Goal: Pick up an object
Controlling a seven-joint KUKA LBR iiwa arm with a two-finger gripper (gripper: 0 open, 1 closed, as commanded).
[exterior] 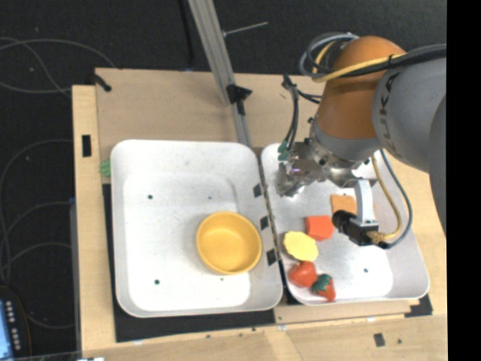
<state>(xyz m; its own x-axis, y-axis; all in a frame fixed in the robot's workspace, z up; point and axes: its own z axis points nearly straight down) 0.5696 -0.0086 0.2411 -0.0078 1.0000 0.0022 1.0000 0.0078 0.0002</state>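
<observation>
Camera view: bench carries two white bins side by side. Left bin at 9 o'clock holds a yellow bowl toward its 4 o'clock corner. Right bin at 3 o'clock. Arm comes in from 2 o'clock, orange band above the wrist. Gripper sits over the right bin's 10 o'clock corner; can't tell how far open it is, nothing visibly held. Small stuff in the right bin: orange block, yellow piece just beside it at 7 o'clock, red tomato, strawberry touching the tomato.
</observation>
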